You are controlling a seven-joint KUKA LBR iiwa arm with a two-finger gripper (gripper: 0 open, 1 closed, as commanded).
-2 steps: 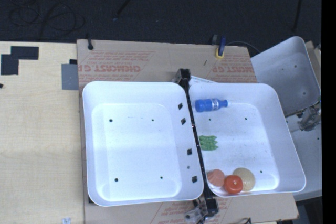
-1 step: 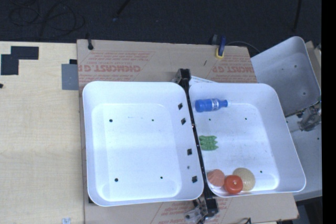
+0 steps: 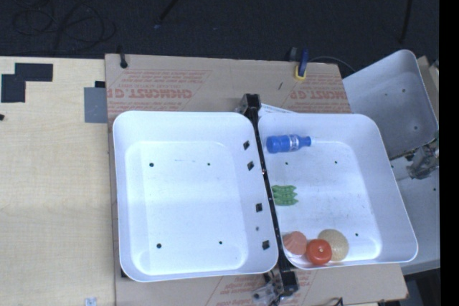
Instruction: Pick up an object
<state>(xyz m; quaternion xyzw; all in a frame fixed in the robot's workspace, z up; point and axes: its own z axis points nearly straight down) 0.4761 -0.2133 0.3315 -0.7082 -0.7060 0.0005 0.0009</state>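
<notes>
The right bin (image 3: 373, 154) holds all the objects. A blue bottle (image 3: 288, 143) lies on its side near the bin's far left corner, cap pointing right. A small green bumpy piece (image 3: 285, 195) rests by the left wall at mid-depth. Three round things crowd the near edge: a pink one (image 3: 295, 242), a red-orange one (image 3: 319, 251) touching it, and a pale tan one (image 3: 334, 243) just behind and to the right.
The left bin (image 3: 186, 190) sits beside the right one, with a black strip (image 3: 262, 183) running between them. Both rest on brown cardboard (image 3: 179, 86). A blue and yellow clamp (image 3: 302, 64) stands at the back. A grey metal plate (image 3: 394, 93) tilts at the right.
</notes>
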